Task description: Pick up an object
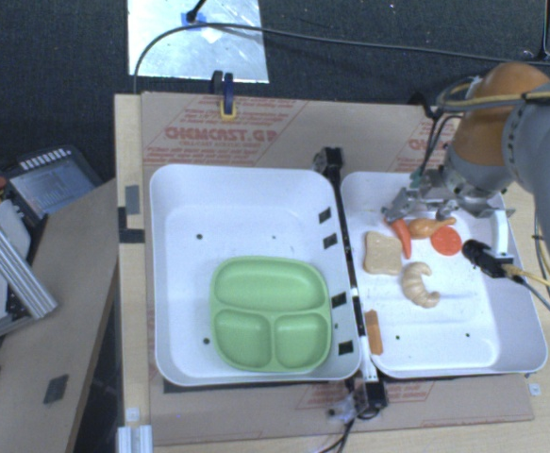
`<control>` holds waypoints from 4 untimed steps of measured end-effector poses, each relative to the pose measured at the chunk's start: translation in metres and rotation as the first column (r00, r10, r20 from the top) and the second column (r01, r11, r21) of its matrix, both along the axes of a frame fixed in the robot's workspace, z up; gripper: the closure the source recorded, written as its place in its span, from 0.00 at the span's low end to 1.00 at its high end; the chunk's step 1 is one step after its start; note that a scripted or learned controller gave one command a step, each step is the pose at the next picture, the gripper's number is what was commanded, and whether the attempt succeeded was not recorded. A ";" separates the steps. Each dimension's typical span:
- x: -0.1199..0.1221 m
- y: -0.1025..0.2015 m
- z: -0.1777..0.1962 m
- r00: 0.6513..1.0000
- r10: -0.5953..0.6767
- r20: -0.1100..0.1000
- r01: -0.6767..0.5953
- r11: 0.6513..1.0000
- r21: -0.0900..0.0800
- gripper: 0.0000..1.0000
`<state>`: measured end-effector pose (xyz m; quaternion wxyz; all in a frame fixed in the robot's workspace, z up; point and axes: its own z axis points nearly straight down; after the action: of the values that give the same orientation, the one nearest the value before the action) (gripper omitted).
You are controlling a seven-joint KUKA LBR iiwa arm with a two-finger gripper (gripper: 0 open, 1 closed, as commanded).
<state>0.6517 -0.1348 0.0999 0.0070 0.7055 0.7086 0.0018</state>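
Brown cardboard sheet (pixel 256 130) under both bins, mid frame. Left white bin (pixel 175 253) centre-left, holding one green three-part plate (pixel 270 314) low in it, near the wall shared with the neighbour. Right white bin (pixel 463 338) centre-right, its lower half bare. Crinkled silver sheet (pixel 208 26) at top, above the cardboard, well apart from the bins. Dark tablet-like device (pixel 53 185) at left edge on the side table. Blue-and-yellow clamp (pixel 225 97) on the cardboard's top edge.

Food toys clustered in upper half of right bin: tan bread slice (pixel 382 253) left of cluster; pale croissant (pixel 422 285) just below and right of it; red-orange disc (pixel 447 242) right of cluster; red strip (pixel 404 238) leaning against bread's right side; small orange lump (pixel 427 226) between strip and disc, crowded on all sides. Thin orange stick (pixel 374 332) alone by the bin's left wall, lower down.

Grey arm (pixel 539 149) in from upper right, orange band (pixel 501 102) high, wrist angled down-left. Gripper (pixel 418 206) low over the orange lump and the strip's top end, contact unclear. Cannot tell if spread or closed; nothing seen clamped.
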 end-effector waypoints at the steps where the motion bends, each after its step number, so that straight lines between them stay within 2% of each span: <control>1: -0.001 0.001 0.011 1.000 -0.001 -0.004 0.001 1.000 0.005 1.00; 4: 0.004 -0.005 0.155 1.000 -0.001 -0.004 0.001 1.000 0.006 1.00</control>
<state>0.6553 -0.1395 0.2548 0.0034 0.7058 0.7084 0.0023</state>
